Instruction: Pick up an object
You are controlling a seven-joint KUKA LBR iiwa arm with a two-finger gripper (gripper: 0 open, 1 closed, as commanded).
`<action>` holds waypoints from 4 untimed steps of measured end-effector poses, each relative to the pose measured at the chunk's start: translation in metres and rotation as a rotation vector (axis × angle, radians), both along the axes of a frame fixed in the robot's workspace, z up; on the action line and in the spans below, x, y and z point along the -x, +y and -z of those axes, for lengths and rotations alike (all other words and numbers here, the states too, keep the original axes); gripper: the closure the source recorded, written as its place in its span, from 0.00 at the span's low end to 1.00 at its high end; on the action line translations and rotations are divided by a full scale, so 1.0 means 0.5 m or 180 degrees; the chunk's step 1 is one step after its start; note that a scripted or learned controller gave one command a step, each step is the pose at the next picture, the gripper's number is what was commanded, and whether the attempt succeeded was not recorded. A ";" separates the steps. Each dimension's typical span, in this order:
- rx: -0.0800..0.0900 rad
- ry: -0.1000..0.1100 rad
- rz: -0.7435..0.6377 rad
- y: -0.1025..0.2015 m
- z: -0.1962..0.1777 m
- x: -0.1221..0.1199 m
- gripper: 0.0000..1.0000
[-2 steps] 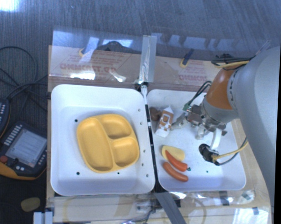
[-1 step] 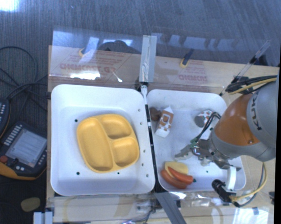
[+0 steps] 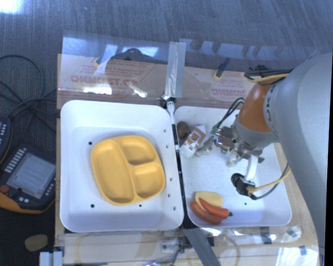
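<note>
From where I stand I cannot tell how the jaws are set; the gripper (image 3: 210, 144) sits low in the right bin (image 3: 273, 214), right against a small white-and-brown carton (image 3: 192, 139) by the bin's left wall, with a dark brown lump (image 3: 182, 128) just beside it. Nearer the front of that bin lies a yellow-and-red toy food piece (image 3: 209, 207). In the left bin (image 3: 73, 120) rests a yellow divided plate (image 3: 127, 168).

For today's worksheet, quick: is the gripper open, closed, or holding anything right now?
Gripper: cannot be told; it sits low in the right bin beside the small brown-and-white box.
</note>
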State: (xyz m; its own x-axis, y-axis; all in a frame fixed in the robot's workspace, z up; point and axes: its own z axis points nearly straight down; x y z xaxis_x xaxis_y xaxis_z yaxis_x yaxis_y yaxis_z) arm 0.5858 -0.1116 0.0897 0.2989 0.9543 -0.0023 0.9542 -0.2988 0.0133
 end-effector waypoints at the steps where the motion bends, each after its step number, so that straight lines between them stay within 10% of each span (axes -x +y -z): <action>1: -0.0042 0.0269 0.0135 -0.003 0.002 -0.120 0.00; 2: -0.0081 0.0459 0.1374 0.000 0.004 -0.123 0.00; 3: -0.0045 0.0361 0.1387 -0.001 -0.013 -0.132 1.00; 4: -0.0018 0.0040 0.1200 0.099 -0.214 -0.132 1.00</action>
State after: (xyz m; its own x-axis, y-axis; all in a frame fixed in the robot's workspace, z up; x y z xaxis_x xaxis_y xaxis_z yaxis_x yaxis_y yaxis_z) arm 0.6516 -0.0621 0.1966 0.6292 0.7772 -0.0033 0.7772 -0.6292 -0.0004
